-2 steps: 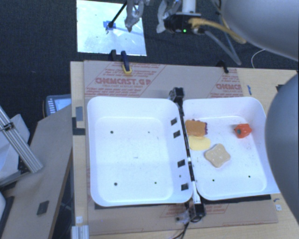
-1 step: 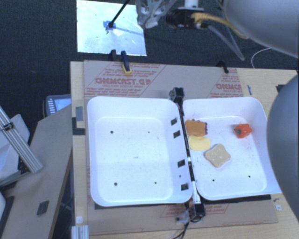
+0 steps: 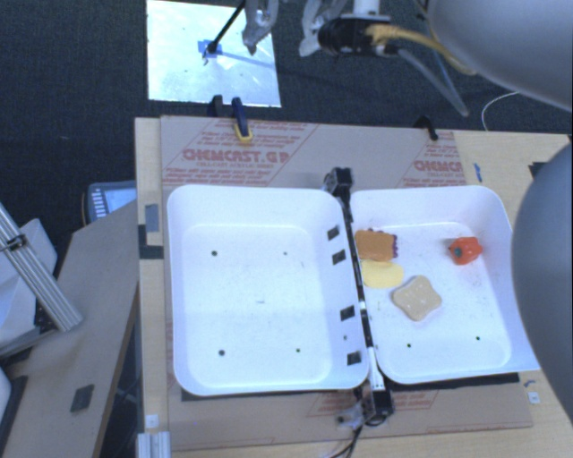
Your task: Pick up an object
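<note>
Two metal fingers of the gripper [image 3: 285,25] hang apart at the top of the camera view, well above and behind the bins, with nothing between them, so it stands open and empty. Below it lies the bench [image 3: 376,148] with its printed board, then the two bins side by side. The left bin [image 3: 192,358] has only its bare floor; the right bin [image 3: 488,353] carries four small pieces near the divider: an orange wafer-like block [image 3: 375,245], a pale yellow flat piece [image 3: 383,275] touching it, a tan toast-shaped piece [image 3: 416,298] just beside that, and a red-orange item [image 3: 464,250] lying apart toward the right. All look like light, stiff toy food (likely smooth plastic, so perhaps slippery). The red-orange item, standing clear, seems the easiest to pinch across its sides. The flat pieces offer thin edges. The grey arm blurs and cuts off the bin's right wall.
</note>
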### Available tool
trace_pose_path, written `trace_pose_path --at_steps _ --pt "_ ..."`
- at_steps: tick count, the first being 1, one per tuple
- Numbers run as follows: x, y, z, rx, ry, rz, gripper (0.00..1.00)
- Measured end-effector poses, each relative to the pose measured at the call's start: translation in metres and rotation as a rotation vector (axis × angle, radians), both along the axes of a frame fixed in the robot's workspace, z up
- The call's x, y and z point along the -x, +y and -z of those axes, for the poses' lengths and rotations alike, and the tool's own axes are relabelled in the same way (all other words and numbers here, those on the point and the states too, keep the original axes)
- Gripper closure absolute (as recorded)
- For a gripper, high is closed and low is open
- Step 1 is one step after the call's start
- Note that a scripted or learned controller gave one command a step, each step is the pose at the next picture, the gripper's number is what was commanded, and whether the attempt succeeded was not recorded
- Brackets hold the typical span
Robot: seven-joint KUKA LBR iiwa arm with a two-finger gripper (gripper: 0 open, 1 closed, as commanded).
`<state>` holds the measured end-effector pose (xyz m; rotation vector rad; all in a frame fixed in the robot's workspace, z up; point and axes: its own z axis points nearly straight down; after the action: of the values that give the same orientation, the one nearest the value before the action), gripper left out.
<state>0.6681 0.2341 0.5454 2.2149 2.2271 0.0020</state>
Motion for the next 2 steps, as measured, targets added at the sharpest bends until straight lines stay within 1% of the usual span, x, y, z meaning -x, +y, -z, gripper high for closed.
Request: trace_pose_path --at_steps 1,2 --pt "0.0001 0.0003 -0.0116 -0.001 -0.003 -0.003 1.00" --pt "0.0001 0.0003 -0.0112 -0.001 -0.002 -0.004 0.00"
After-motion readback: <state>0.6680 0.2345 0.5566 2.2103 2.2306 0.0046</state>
